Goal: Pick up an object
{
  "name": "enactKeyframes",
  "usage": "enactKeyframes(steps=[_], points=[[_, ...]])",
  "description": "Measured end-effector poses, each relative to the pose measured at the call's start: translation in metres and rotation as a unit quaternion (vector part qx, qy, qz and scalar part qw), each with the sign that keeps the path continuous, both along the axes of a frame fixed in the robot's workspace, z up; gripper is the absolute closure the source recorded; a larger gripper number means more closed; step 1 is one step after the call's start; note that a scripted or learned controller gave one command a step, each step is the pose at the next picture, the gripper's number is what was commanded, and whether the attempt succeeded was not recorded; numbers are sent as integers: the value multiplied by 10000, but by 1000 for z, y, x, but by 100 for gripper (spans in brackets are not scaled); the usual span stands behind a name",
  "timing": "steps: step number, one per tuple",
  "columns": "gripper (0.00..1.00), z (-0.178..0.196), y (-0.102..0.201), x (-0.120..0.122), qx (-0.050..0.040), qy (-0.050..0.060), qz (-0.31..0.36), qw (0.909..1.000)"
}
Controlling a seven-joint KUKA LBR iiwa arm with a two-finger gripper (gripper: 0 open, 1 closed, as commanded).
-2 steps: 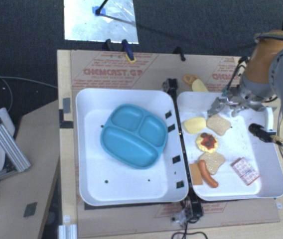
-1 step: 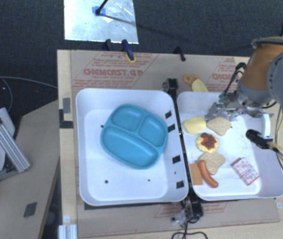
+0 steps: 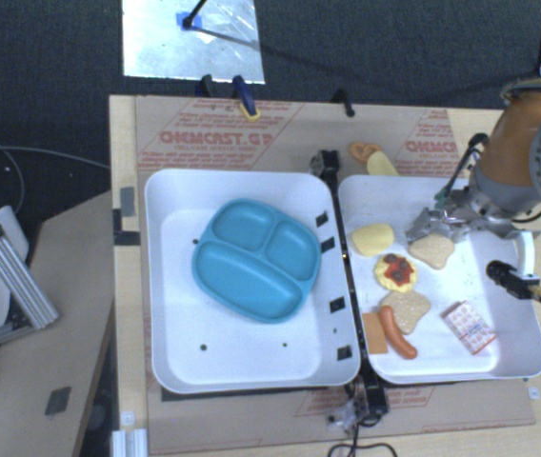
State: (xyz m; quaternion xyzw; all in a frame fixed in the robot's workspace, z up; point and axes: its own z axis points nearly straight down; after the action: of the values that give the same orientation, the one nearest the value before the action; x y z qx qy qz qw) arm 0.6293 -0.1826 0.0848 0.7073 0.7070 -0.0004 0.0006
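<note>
Toast-shaped toy slice [image 3: 432, 250] is lying in the right bin [image 3: 528, 341], and your claw [image 3: 430, 225] is hanging directly over its upper left edge, apparently touching or nearly touching it. You are looking at metal fingers pointing down and left from the grey wrist; from this angle you cannot tell whether they are released or clenched, and nothing is visibly sitting between them.

Just left of the claw, a pale yellow lump [image 3: 372, 238] is resting on the bin floor. Below and slightly left of the claw, a small yellow disc with red topping [image 3: 396, 271] is sitting close beside the toast slice. Farther below, a speckled bread slice [image 3: 405, 306] is lying with a red sausage [image 3: 397, 331] overlapping its lower edge, and an orange flat slab [image 3: 373, 332] is lying against the bin's left wall. Below and right of the claw, a small red-and-white packet [image 3: 468, 327] is lying well apart from the rest.

Above and left of the claw, outside the bins, an orange piece [image 3: 362, 150] and a yellow piece [image 3: 381, 164] are resting on the cardboard [image 3: 213, 136].

Far left of the claw, the left bin [image 3: 170, 284] is holding a blue divided plate [image 3: 256, 259], which is lying flat near its centre.
</note>
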Motion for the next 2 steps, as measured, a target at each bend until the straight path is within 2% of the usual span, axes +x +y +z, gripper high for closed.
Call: enactKeyframes(steps=[1, 2], points=[[0, 1, -16, 8, -1, -20, 6, 10000], [0, 0, 31, 9, 18, -8, 38, 10000]])
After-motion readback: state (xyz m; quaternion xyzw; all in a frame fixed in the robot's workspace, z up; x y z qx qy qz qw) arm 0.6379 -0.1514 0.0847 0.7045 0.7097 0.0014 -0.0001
